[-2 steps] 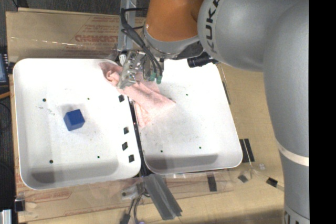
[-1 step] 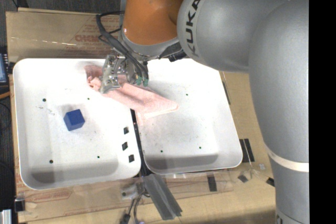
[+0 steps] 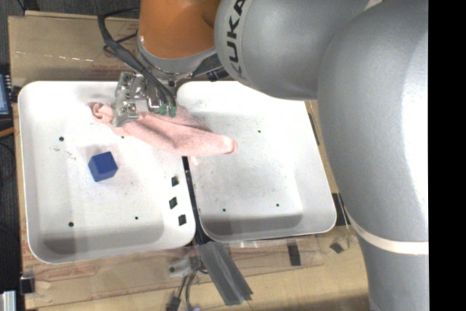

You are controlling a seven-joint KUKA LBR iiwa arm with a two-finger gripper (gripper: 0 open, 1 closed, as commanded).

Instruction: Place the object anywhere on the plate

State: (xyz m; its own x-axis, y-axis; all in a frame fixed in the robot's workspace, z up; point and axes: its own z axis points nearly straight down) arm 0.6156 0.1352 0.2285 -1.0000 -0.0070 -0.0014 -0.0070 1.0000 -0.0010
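- Two shallow white plastic bins sit side by side on the wooden bench: the left bin and the right bin, their inner rims touching along the middle.
- Farthest left among the loose things, a small blue cube rests on the floor of the left bin, well apart from the cloth and nearer the bin's middle than its walls.
- Next comes a long pink cloth (limp and somewhat rumpled), lying at a slant from the upper part of the left bin, across the shared rims, with its far end resting just inside the right bin.
- Its upper left end is bunched directly under the silver two-finger gripper, which stands over the top of the left bin and points downward.
- Whether the gripper is parted or clamped cannot be told, since the metal parts crowd together and the cloth beneath hides their tips; nor is it clear that any cloth is pinched.
- Above the gripper rises the orange band of the arm, and further right the big grey KUKA arm covers the upper right of the view, shadowing part of the right bin.
- Three small dark marks lie in a row on the left bin's right wall, beside the seam.
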